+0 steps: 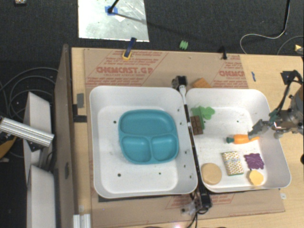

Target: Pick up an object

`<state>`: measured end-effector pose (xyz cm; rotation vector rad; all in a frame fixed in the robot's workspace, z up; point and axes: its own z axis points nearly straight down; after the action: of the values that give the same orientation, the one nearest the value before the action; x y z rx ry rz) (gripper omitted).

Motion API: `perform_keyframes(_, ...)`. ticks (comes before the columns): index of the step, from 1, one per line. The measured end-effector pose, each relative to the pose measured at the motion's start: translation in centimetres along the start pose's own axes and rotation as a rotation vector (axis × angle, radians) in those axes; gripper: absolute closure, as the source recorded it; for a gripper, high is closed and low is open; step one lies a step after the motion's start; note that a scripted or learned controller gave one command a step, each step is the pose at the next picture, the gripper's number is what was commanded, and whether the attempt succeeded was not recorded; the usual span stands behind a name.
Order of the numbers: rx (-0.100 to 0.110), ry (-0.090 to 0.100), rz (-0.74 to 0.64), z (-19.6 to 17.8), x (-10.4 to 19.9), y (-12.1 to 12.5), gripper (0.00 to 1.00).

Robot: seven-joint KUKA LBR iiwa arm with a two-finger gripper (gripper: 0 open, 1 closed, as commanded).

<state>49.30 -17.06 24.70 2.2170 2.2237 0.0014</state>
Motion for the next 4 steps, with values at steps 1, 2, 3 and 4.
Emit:
perform_keyframes(1,0.002,0.001,-0.004,9.4,0.2,4.7,0.0)
perform_keyframes(2,0.003,0.001,0.003,16.6,0.4,2.7,0.0)
perform_keyframes(3,-0.003,0.0,0.001,15.2,0.3,3.0,1.0)
perform_keyframes(4,-0.008,-0.005,0.005,4.5,-3.2,0.2,1.0)
